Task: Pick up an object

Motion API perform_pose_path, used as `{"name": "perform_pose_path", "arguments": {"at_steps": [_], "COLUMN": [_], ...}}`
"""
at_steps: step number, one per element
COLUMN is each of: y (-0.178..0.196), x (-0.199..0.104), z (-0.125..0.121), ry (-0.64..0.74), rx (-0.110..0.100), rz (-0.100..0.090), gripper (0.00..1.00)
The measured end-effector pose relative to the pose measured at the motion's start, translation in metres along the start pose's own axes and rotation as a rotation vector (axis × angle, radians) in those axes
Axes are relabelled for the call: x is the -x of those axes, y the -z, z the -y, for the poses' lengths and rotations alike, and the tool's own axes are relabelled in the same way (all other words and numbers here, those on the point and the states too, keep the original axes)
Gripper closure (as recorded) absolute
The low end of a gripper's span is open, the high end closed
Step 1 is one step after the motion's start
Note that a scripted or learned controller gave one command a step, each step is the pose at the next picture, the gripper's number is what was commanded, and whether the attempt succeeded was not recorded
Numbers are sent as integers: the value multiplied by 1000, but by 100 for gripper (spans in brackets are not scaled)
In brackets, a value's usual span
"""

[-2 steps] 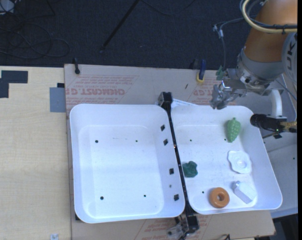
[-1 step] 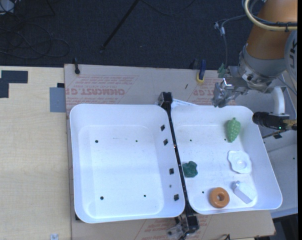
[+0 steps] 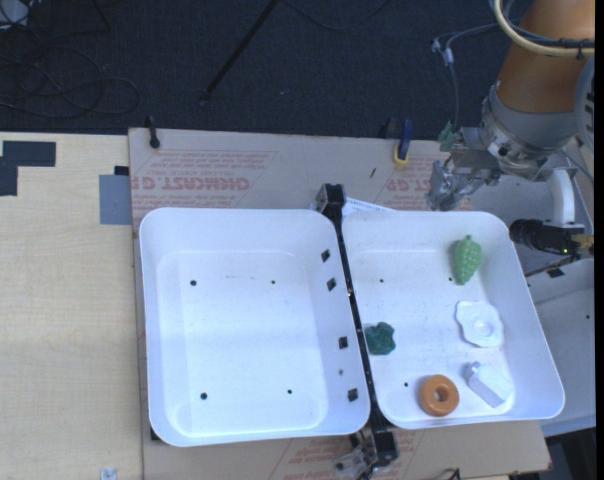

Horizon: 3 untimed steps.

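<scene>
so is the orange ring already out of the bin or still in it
Still in. The orange ring lies flat on the floor of the right bin, near its front edge beside a grey block.

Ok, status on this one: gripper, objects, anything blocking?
Gripper above right bin's far rim, nothing seen held. Green grapes nearest, untouched. Nothing in the way.

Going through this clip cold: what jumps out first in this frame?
The arm's orange band at the top right draws the eye first, with the claw poised above the far rim of the right bin. Next come the small objects scattered in that bin: a green bumpy piece, a dark green lump near the divider, a white fried-egg shape, an orange ring and a grey block.
</scene>
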<state>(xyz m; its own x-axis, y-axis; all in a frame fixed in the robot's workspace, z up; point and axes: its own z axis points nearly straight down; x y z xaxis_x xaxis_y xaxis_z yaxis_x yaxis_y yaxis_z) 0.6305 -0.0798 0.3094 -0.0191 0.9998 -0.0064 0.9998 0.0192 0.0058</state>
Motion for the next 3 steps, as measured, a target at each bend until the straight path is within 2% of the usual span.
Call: {"name": "perform_pose_path", "arguments": {"at_steps": [3], "y": [28], "x": [0], "z": [-1], "ry": [13], "rx": [2], "rz": [3], "gripper": [100]}}
